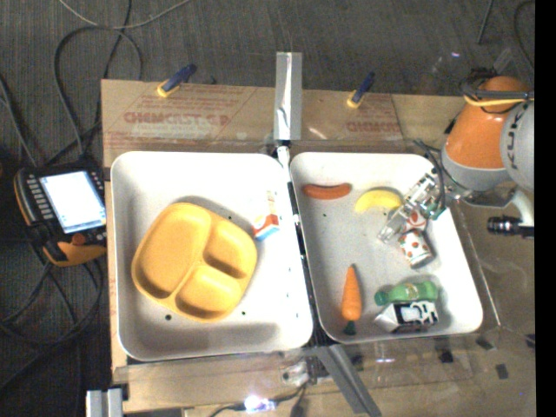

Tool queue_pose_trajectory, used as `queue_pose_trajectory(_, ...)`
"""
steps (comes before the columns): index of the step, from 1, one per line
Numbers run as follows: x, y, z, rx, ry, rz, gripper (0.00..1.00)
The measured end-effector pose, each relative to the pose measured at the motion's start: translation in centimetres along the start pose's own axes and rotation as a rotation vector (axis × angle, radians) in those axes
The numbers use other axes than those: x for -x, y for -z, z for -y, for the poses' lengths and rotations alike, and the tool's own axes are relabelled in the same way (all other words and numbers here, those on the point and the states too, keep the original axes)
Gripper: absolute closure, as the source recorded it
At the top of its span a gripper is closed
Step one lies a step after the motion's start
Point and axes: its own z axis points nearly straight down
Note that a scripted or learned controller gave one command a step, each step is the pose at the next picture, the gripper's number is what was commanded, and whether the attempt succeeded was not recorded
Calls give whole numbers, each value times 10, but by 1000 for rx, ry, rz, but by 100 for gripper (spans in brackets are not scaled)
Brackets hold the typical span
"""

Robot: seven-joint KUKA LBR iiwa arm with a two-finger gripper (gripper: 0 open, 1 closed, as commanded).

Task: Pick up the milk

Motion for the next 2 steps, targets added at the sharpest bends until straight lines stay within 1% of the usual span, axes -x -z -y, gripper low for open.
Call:
queue_pose_trajectory(1, -1, 12, -8, 10, 6, 2, 100)
queue_pose_trajectory(2, -8, 103, 9, -5, 107, -10, 100)
